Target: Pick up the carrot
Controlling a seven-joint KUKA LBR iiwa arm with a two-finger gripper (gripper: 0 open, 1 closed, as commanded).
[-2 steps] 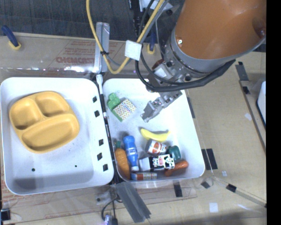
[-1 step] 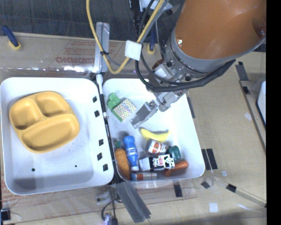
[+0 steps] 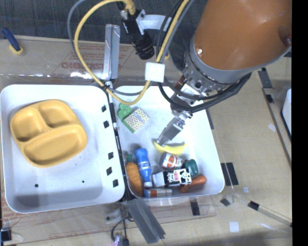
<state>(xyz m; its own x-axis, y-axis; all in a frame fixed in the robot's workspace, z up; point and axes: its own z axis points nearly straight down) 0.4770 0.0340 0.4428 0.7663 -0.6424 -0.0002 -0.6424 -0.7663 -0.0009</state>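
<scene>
The carrot [image 3: 133, 178], an orange tapered piece, lies against the left wall of the right bin [image 3: 213, 142] near its front corner, next to a blue bottle [image 3: 143, 165]. My gripper [image 3: 168, 135] hangs over the middle of that bin, its tip just above a yellow banana [image 3: 172, 148]. It is up and to the right of the carrot and apart from it, with nothing visibly held. The large grey and orange arm covers the bin's far right corner.
Around the carrot lie a red-capped can [image 3: 170, 161], a cow-patterned carton [image 3: 177, 177], a dark green piece [image 3: 191, 166], a reddish sausage-like item [image 3: 195, 182] and a marker [image 3: 158, 192]. A green-white packet [image 3: 133, 118] lies farther back. The left bin [image 3: 51, 188] holds a yellow divided plate [image 3: 47, 132].
</scene>
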